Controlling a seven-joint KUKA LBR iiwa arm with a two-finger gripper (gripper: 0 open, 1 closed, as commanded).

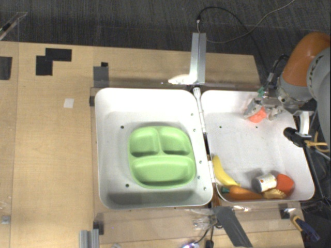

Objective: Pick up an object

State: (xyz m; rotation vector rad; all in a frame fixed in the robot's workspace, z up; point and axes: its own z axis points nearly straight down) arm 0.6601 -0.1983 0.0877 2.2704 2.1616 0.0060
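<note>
Camera view: gripper (pixel 262 107) at the right bin's (pixel 232 138) far corner, fingers straddling a small red-orange object (pixel 256 116); firm grasp cannot be told. Left bin (pixel 108 154) bears a green divided tray (pixel 161 155). Right bin's near edge: banana (pixel 223 172), carrot (pixel 243 192), white-labelled can (pixel 265 182) (writing illegible), tomato (pixel 285 182).

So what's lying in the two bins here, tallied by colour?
Green: 1, plate
Yellow: 1, banana
Orange: 2, carrot, round fruit
White: 1, can
Pinkish red: 1, small item under the gripper
Total: 6
</note>
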